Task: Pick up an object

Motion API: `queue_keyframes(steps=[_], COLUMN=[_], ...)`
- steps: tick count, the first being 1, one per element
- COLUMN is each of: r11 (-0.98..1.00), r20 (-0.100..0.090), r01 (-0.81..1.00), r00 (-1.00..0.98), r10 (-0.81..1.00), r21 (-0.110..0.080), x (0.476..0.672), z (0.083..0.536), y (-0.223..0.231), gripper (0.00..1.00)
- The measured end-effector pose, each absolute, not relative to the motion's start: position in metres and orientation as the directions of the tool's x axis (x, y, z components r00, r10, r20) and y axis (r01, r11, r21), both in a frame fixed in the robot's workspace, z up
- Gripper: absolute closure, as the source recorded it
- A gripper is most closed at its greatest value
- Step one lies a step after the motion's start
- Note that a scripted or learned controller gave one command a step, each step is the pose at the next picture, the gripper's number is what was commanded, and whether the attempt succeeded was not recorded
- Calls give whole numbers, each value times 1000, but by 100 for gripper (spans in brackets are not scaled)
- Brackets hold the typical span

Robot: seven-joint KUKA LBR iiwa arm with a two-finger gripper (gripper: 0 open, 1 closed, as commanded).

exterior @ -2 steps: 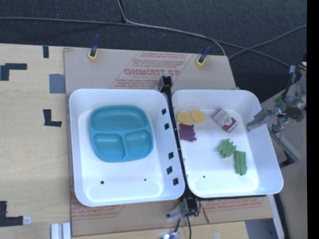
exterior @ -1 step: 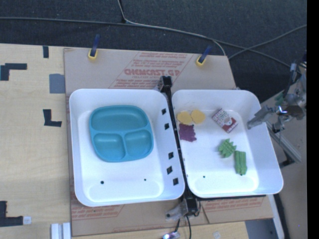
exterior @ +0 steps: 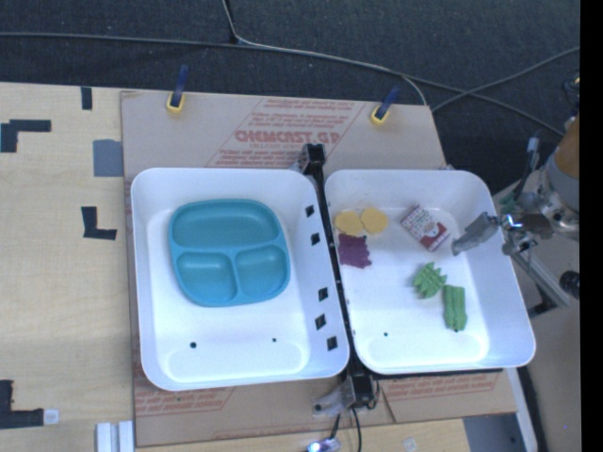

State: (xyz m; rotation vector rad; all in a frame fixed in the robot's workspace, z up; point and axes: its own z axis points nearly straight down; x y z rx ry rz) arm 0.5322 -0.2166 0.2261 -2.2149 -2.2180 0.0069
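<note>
**End effector at the right bin's rim, objects lying loose inside**

Camera view: Two shallow white bins sit side by side on a cardboard sheet (exterior: 283, 130) laid over the wooden worktop (exterior: 57, 252). Two yellow clamps (exterior: 176, 102) pin the sheet's far edge. The left bin (exterior: 155, 347) holds a teal divided plate (exterior: 229, 251), lying flat toward the bin's far half, with three compartments facing up.

The right bin (exterior: 499, 337) carries the loose objects. Near its far left corner lie two yellow round pieces (exterior: 362, 221), touching one another. Just below them, against the divider side, is a small purple item (exterior: 353, 250). Toward the far middle lies a small red and white packet (exterior: 425, 227), turned at an angle. Nearer the centre sits a leafy green piece (exterior: 429, 280), and just beside it on the near right a longer green vegetable (exterior: 455, 307), lying lengthwise toward the front of the bin.

The arm comes in from the right, and the end effector (exterior: 476, 233) is over the bin's right rim, close to the packet but apart from it. One grey finger points leftward into the bin; whether the fingers are spread or pressed together I cannot tell. Nothing is seen between them. Black cables (exterior: 311, 50) trail across the dark floor beyond the worktop.
</note>
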Motion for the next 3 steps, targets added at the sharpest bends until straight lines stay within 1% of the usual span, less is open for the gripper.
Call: queue_keyframes(steps=[2,3], r11=[1,3], r20=[2,4], r01=[1000,1000], r00=[-1,-3], r10=[1000,1000], r21=[-10,-10], x=[531,532], z=[132,142], y=[-215,-214], gripper=[0,100])
